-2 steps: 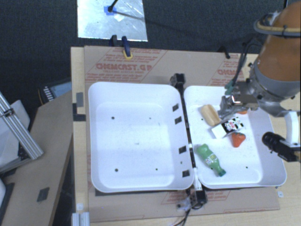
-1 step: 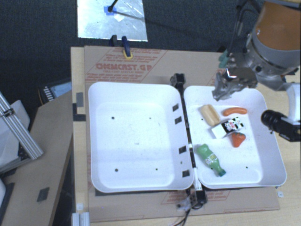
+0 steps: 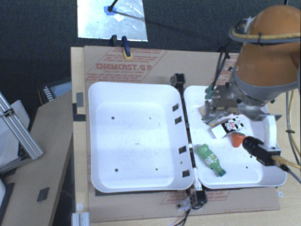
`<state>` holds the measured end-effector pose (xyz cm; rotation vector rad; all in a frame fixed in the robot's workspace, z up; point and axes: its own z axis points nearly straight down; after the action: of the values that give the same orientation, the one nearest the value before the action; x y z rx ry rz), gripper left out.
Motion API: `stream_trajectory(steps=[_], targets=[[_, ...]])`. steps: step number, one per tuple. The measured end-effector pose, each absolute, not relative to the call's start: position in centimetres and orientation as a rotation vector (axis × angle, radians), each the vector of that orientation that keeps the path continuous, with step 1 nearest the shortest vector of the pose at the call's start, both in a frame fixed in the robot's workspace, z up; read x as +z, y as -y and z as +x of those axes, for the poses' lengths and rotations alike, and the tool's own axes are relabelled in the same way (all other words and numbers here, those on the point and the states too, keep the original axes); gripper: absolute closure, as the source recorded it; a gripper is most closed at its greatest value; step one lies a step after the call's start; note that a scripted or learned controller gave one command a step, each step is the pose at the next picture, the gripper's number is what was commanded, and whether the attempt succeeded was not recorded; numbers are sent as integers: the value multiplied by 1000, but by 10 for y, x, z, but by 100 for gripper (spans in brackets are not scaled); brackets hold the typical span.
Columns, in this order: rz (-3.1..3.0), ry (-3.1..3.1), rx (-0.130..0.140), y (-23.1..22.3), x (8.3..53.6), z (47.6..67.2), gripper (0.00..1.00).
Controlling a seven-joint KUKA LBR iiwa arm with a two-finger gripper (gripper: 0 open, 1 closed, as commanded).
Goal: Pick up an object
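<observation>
Gripper (image 3: 212,111) low in the upper left part of the right bin (image 3: 237,181), close to the seam between the bins. Open or shut: impossible to tell from this slant, and nothing plainly held. Reads as the reach-and-descend step of the pick, with the grasp itself not yet made.

Just right of and below the gripper: a small white card (image 3: 230,125) with black and red print, lying flat, its upper part hidden by the wrist. Touching or nearly touching its lower right corner: a small orange-red piece (image 3: 238,139). Further toward the lower centre of the frame: a green bottle (image 3: 210,159), on its side, slanting down to the right, near the bin's left wall and apart from the gripper.

Next move, as a judgement: calls for settling on one target, centring over it, closing, then lifting straight up. Probably the card, as nearest, yet thin and flat on the floor, so hard to pinch. Likely better odds with the bottle, though round and apt to roll, and close to the wall and the black clips (image 3: 182,135) along the seam. Crowding between card and orange-red piece: risk of nudging one while taking the other.

Outward: left bin (image 3: 136,140) at centre left, white floor with a few dark dots. Under both bins, a cardboard sheet (image 3: 127,66) with red lettering. At upper centre left, a silvery sheet (image 3: 110,13); below it a blue and yellow clamp (image 3: 126,48). At upper right, grey arm (image 3: 265,79) with its orange band, covering the right bin's upper right corner.
</observation>
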<state>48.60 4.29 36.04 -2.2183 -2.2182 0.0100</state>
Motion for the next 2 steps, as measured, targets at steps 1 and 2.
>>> stream_trajectory(steps=[1, 2], targets=[[-2216, 2236, -19, -84, 463, 487, 100], [-2214, 2230, -5, -115, 465, 486, 100]])
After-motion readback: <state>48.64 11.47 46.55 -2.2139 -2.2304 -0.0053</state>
